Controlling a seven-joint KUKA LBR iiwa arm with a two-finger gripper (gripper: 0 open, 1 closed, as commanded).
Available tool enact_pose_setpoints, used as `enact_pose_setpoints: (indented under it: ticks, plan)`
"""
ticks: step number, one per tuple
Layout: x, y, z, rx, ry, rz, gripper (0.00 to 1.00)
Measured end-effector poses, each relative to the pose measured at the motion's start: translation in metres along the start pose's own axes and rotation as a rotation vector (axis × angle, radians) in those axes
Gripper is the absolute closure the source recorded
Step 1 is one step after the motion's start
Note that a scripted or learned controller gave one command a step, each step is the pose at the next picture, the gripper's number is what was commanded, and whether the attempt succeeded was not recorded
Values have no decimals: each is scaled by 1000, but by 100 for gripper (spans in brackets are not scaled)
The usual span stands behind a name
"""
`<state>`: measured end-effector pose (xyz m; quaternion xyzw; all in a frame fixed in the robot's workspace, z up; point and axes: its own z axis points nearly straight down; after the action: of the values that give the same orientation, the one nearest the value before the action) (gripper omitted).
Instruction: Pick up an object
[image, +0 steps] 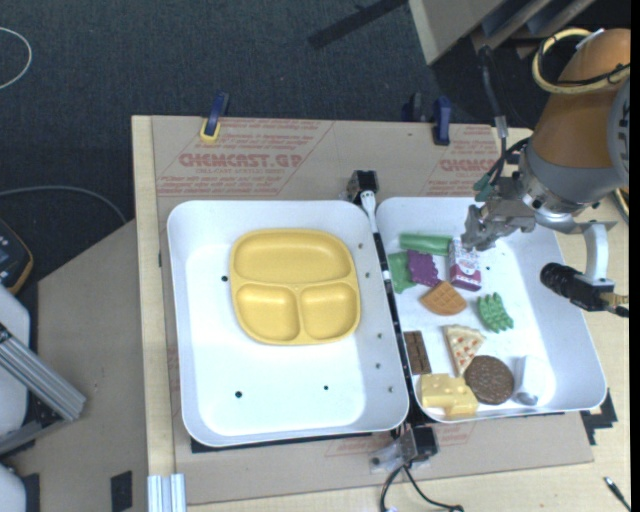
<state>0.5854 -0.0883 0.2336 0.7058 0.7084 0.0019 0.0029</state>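
Starting at the left, the left bin (195, 330) carries a yellow divided plate (295, 284), three compartments, lying flat toward the bin's upper middle. Across the black divider strip, the right bin (575, 350) is where the clutter lives: a green pod-shaped piece (424, 242) near the top, a green leafy piece (400, 270) and a purple one (424, 268) just below it, touching each other. Down the left wall lies a brown chocolate bar (416, 351), and below that a yellow cheese block (447, 394) right beside a round brown cookie (490, 380). A pizza slice (463, 346) sits just above the cookie, an orange cracker (443, 298) above that, a small green broccoli-like toy (494, 312) to their right. And here is the gripper (477, 236), low over the bin's upper middle, directly above a small red-and-white packet (466, 271) that stands just under its tip. Whether the claw is open or closed, I cannot tell from this angle; nothing shows clamped in it. The grey arm (570, 170) rises away to the right.
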Motion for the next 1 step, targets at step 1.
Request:
enact_pose_setpoints:
  ticks: [1]
  plan:
    - [5, -4, 19, 11, 2, 3, 100]
